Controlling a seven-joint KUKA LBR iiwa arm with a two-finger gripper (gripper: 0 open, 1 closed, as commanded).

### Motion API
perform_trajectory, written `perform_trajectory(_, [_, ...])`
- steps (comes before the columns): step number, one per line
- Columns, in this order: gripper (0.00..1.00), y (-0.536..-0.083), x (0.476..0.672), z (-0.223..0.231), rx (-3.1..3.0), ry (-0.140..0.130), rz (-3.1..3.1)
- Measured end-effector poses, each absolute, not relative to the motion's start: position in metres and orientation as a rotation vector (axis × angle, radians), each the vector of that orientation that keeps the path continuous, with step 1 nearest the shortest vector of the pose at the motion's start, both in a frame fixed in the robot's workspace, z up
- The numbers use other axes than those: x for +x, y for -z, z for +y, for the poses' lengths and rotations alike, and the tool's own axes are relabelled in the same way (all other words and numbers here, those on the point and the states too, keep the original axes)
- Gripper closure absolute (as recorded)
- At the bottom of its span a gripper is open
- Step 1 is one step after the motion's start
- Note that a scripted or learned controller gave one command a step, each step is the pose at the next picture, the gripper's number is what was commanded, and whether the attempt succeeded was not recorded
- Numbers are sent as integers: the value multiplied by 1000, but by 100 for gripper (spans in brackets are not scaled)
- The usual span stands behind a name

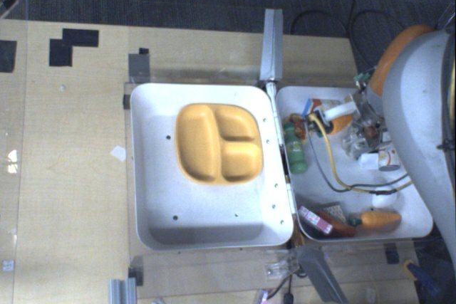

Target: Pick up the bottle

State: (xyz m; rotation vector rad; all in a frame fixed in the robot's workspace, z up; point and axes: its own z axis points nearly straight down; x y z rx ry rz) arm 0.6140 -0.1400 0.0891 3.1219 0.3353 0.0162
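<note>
Bottle (295, 148), slim green plastic, against bin wall (281, 153).

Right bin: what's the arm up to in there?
The arm reaches into the right bin from the right, its gripper low over the clutter. The green bottle lies against that bin's left wall, apart from the gripper and not yet picked up. The left bin holds a yellow divided tray.
</note>
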Motion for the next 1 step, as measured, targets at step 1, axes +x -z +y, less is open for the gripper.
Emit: perform_trajectory(1, [100,-90,572,-154,3122,-15,346])
